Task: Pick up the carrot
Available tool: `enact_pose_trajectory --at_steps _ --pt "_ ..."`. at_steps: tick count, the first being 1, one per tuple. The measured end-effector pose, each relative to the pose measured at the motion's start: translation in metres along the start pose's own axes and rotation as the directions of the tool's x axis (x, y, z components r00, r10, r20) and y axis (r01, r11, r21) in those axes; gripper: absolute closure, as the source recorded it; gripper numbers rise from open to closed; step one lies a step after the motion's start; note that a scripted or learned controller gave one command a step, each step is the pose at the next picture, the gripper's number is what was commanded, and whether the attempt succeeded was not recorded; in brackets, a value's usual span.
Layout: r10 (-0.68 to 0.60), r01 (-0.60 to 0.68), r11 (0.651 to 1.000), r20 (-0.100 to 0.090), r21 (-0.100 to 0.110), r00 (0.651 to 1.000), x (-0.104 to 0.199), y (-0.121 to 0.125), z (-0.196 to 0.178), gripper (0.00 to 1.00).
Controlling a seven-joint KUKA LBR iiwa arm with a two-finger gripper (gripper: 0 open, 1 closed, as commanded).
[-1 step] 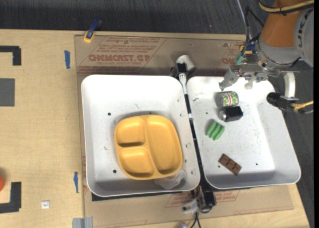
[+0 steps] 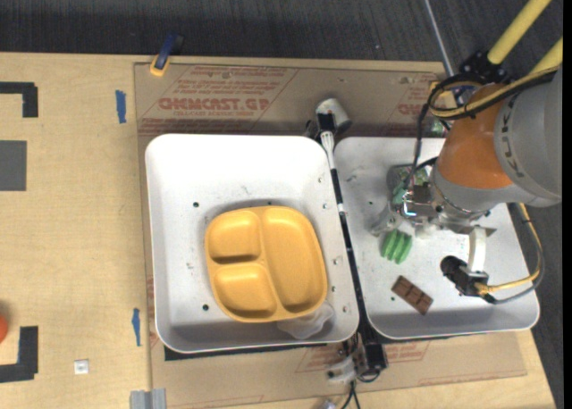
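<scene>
Yellow divided plate (image 2: 265,261), green ridged piece (image 2: 396,246), brown block (image 2: 413,295), two white bins (image 2: 179,166), grey-and-orange arm (image 2: 500,148).

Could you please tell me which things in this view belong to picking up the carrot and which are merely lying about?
For the job:
gripper, over the right bin
No carrot can be made out.

Lying about:
green object and brown block, both in the right bin
yellow divided tray in the left bin

No carrot can be made out in either bin. An orange-red object (image 2: 3,329) is seen at the far left edge of the bench (cut off by the frame); its identity cannot be told.
</scene>
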State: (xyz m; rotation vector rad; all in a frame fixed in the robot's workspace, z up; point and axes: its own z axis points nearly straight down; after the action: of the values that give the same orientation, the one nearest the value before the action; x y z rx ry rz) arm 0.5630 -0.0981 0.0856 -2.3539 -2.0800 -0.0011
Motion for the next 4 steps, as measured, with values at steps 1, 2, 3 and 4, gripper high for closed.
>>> enact_pose_trajectory --at_steps 1,2,3,4 --pt "0.002 -0.002 1.0 -0.001 -0.004 1.0 0.001 0.001 -0.01 1.0" --pt "0.139 -0.139 0.99 0.001 -0.001 0.99 -0.038 -0.023 -0.13 1.0" --pt "0.405 -0.405 0.914 0.001 0.005 0.914 0.028 -0.088 -0.107 1.0" --pt "0.64 -0.64 0.768 0.001 0.002 0.768 0.103 -0.097 -0.099 1.0"
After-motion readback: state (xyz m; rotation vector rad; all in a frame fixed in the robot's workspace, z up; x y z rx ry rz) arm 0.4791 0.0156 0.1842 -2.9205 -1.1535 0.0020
